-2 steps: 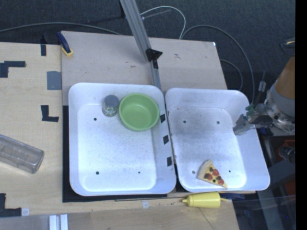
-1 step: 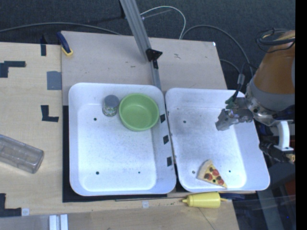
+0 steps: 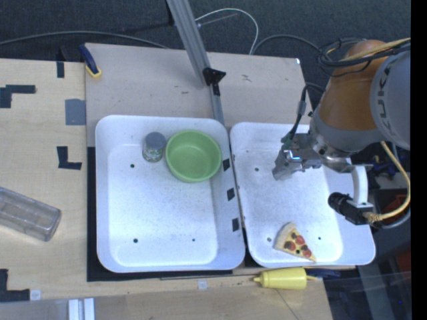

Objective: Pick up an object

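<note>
A toy pizza slice [image 3: 294, 241] lies near the front of the right bin [image 3: 267, 199]. In the left bin [image 3: 160, 225] a green bowl [image 3: 193, 155] sits at the back, with a small grey can [image 3: 154, 147] standing just left of it. My gripper [image 3: 285, 167] hangs over the middle of the right bin, well behind the pizza slice and right of the bowl. Nothing shows between its fingers.
A yellow mustard bottle [image 3: 283, 279] lies on the bench just in front of the right bin. A clear plastic container [image 3: 27, 213] rests at the far left. A grey pole [image 3: 190, 32] slants down to the bins' back edge. Cables trail behind the bench.
</note>
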Motion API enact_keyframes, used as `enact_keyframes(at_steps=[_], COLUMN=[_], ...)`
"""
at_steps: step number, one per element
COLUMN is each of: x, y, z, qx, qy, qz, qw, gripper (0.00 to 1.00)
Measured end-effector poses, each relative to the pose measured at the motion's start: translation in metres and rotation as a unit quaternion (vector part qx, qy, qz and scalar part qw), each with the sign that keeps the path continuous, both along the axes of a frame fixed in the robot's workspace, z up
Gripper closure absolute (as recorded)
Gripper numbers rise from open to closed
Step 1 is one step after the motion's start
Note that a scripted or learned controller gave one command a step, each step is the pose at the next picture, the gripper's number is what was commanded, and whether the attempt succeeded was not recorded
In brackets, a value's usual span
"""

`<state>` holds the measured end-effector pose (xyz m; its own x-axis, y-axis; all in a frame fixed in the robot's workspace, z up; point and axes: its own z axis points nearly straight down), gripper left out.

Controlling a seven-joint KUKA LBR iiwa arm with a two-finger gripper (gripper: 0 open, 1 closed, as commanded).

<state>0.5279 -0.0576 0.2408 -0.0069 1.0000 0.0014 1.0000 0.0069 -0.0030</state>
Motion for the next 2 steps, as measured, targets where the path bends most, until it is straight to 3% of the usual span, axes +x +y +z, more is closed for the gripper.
enact_keyframes(at_steps=[2], x=[0.039], y=[0.112], z=[-0.001], qx=[0.0003], qy=[-0.001], qz=[0.0], qw=[1.0], gripper=[1.0])
